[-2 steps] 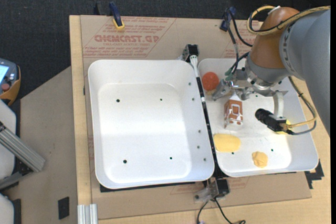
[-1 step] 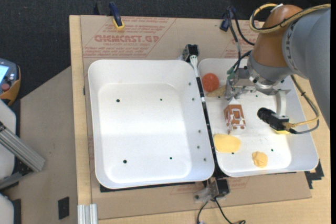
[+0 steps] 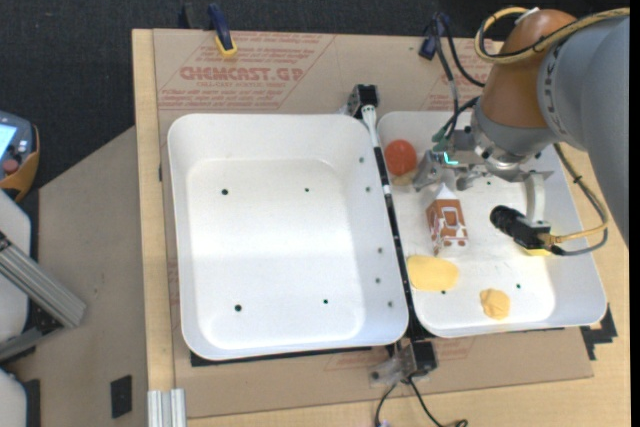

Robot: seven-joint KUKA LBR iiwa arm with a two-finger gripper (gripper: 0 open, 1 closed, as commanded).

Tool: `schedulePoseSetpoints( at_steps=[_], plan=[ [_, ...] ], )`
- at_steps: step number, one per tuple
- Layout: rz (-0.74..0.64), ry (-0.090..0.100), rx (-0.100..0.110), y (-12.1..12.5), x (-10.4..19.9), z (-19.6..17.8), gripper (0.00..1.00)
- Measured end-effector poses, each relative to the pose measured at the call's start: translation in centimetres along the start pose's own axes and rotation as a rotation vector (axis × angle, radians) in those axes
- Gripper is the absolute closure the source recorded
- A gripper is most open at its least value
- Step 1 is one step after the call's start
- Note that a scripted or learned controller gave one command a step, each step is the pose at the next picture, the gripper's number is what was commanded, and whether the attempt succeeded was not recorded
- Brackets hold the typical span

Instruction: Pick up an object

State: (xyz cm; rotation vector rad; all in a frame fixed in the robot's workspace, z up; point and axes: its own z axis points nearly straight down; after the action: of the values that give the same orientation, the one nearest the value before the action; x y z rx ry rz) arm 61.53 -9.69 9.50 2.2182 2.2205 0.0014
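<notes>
The right bin [image 3: 570,300] holds an orange ball [image 3: 401,156] at its far left. A brown and white block [image 3: 447,223] lies in the middle, a flat yellow piece [image 3: 433,273] sits near the divider, and a small yellow lump [image 3: 494,303] rests at the front. My gripper [image 3: 447,178] hangs over this bin, just behind the brown and white block and to the right of the ball. Its fingers stand apart, open, with nothing between them.
The left bin [image 3: 200,315] adjoins the right one along a black divider [image 3: 385,205]. A black part with a yellow cable [image 3: 522,227] hangs off the arm over the right bin. The grey arm [image 3: 590,75] covers the bin's far right corner. Cardboard [image 3: 250,65] lies under both bins.
</notes>
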Motion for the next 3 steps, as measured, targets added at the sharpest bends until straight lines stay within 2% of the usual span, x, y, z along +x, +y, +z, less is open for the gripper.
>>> schedulePoseSetpoints(
  at_steps=[1, 2, 3],
  plan=[
    [0.000, -0.001, -0.004, 0.1, 0.0, -1.1, 1.00],
    [0.000, -0.001, -0.002, 0.0, 0.0, -1.0, 0.00],
    [0.002, 0.003, 0.009, -3.3, 0.4, 1.2, 0.00]
  ],
)
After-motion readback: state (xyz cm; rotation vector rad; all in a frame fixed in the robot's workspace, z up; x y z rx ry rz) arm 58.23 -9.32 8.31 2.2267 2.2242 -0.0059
